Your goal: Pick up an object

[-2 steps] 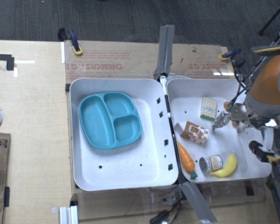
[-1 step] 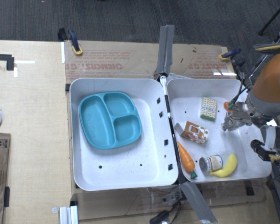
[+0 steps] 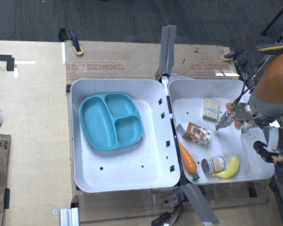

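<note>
The right bin (image 3: 254,173) holds a green-and-white packet (image 3: 210,109), a brown-and-white carton (image 3: 197,133), a carrot (image 3: 188,160), a small can (image 3: 213,165) and a banana (image 3: 228,167). My gripper (image 3: 233,125) hangs over the right part of this bin, just right of the packet and up-right of the carton. Its fingers (image 3: 222,123) are spread open with only white bin floor between them. It touches none of the objects.
The left bin (image 3: 85,173) contains a blue divided plate (image 3: 112,120). A grey divider bar (image 3: 168,46) rises between the bins at the back. Clamps sit on the cardboard behind the bins. The arm's orange band (image 3: 276,79) is at the right edge.
</note>
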`<state>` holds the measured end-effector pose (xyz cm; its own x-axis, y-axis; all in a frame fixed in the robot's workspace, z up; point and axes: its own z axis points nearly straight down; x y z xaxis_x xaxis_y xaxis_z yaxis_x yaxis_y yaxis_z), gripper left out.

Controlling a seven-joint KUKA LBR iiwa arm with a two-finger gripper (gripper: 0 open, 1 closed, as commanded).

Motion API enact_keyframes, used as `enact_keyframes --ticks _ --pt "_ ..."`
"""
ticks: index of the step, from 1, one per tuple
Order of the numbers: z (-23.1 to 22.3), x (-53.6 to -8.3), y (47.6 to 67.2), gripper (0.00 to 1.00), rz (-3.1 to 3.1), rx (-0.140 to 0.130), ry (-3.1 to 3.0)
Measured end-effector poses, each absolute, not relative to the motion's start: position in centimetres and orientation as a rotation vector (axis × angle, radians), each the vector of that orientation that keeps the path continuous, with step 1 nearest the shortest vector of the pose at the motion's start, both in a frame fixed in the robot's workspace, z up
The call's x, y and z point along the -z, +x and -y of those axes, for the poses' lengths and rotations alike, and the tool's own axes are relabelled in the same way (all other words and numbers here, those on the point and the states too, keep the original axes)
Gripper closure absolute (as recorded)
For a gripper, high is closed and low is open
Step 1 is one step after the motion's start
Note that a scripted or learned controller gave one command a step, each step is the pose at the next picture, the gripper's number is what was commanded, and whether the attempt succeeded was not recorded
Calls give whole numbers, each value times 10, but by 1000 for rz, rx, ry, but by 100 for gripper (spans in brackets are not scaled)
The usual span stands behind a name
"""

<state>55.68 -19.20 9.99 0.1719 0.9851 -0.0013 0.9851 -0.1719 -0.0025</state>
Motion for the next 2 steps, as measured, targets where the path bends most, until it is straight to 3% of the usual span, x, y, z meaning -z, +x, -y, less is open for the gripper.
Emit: enact_keyframes --ticks 1,2 --pt "193 -109 557 100 2020 -5 -2405" --pt "193 -109 557 0 2019 -5 -2405"
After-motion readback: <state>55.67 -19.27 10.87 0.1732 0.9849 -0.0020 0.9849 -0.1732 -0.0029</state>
